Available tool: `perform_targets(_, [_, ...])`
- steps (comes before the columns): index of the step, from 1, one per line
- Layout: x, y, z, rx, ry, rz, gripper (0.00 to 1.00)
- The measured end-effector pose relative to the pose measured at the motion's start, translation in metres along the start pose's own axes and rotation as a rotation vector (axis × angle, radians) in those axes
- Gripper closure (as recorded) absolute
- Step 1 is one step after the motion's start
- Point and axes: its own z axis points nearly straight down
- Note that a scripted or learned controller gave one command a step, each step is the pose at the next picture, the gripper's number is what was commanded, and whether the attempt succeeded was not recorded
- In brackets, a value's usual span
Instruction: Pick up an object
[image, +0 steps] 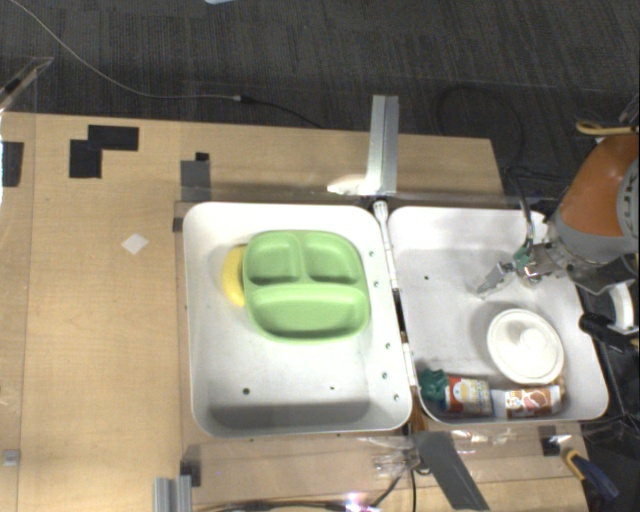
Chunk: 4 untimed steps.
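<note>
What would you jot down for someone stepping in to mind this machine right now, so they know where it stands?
Gripper: low over the upper part of the right bin, fingers around nothing that I can see; whether they are open or shut is hard to tell.
Right bin: a white bowl in the middle, a bottle lying along the near wall.
Left bin: a green divided plate with a yellow thing poking out from under its left edge.
Done: nothing is lifted yet.
Left: close on one object and raise it; the bowl is nearest to the gripper.
</note>
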Motion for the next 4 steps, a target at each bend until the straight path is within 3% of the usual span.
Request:
perform_targets(1, [0.074, 0.019, 0.0, 0.0, 0.001, 0.037, 0.0])
perform_targets(2, [-0.002, 0.052, -0.087, -0.002, -0.001, -0.062, 0.0])
perform_targets(3, [-0.001, 0.003, 0.0, 0.0, 0.0, -0.098, 0.0])
perform_targets(4, [0.088, 0.016, -0.004, 0.001, 0.002, -0.116, 0.0])
